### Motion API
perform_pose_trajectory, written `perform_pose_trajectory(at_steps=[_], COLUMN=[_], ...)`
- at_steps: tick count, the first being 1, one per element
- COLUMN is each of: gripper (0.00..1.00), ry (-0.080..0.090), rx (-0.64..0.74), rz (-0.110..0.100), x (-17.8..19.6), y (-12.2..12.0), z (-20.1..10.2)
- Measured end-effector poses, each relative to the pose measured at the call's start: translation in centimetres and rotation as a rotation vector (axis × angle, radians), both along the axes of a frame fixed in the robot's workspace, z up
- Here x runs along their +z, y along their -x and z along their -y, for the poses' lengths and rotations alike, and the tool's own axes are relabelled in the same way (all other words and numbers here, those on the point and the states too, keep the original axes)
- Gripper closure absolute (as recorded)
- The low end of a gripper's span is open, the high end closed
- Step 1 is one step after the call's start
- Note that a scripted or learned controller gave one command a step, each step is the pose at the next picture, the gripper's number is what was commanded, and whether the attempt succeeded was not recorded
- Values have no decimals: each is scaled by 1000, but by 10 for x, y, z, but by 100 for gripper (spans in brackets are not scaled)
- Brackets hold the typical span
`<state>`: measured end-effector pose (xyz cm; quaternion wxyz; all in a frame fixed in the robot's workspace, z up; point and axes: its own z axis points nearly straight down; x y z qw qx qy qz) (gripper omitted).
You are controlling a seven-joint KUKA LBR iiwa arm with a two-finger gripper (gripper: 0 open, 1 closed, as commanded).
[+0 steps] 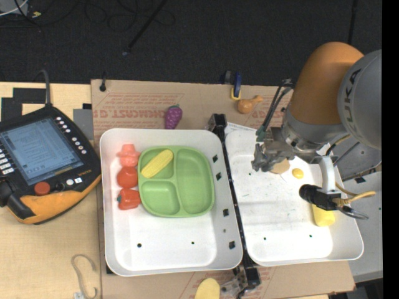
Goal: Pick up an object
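Nearest the camera, a yellow lump (pixel 207 288) sat on the table (pixel 37 254) in front of the bins, well short of the fingers and to their left, with a metal hook (pixel 81 270) far off to the left. Into the right bin (pixel 280 229): a yellow block (pixel 323 215) lay to the right of the fingers and nearer the camera.

Over in the left bin (pixel 162 242), well left of the fingers, a green divided plate (pixel 176 180) carried a yellow corn cob (pixel 156 162) in its far-left compartment. Three red and pink toys (pixel 128 176) were lined up along the plate's left side.

And there were the fingers (pixel 262 164), hanging over the far-left part of the right bin, pointed down at its floor. Open or closed? It couldn't be made out from this angle. Just right of them lay a tan piece (pixel 283 166), and a little further right a small yellow piece (pixel 297 173); both were on the bin floor.

The arm (pixel 327 80) reached in from the right, its orange band high above the wrist and the wrist bent downward over the bin.

Farther back, on the cardboard, an orange toy (pixel 249 103) lay beyond the fingers. A purple grape bunch (pixel 173 116) sat to their left, and a teach pendant (pixel 43 161) lay far left.
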<state>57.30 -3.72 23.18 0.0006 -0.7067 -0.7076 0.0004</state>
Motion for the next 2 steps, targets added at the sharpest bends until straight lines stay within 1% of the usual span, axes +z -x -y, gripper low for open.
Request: perform_pose_trajectory(at_steps=[1,2], gripper=[100,100], ry=[0,-1], rx=[-2,-6], rz=[0,-2], x=[-7,-3], y=[-6,-1], z=[3,4])
